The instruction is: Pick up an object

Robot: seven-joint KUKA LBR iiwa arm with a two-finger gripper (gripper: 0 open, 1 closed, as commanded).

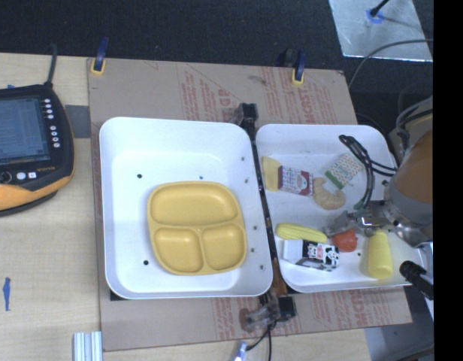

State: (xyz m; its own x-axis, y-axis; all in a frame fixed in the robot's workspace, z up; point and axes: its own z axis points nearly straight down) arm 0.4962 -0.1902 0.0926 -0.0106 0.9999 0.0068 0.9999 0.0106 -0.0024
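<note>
The right bin [270,145] holds several small items. A yellow packet with a red label [285,177] lies at its left, with a beige round piece [329,197] and a green-and-white packet [343,170] further right. A yellow banana-like piece [301,233], a white-and-black box [319,254], a small red object [345,241] and a yellow cylinder [379,256] lie along the front. My gripper [357,219] reaches in from the right, low over the bin, just above the red object and left of the yellow cylinder.
The left bin [119,201] carries a yellow divided plate [195,226]. A black cable [358,150] loops over the right bin's back corner. A tablet controller [25,145] sits at the far left. Clamps [298,66] hold the cardboard base.
</note>
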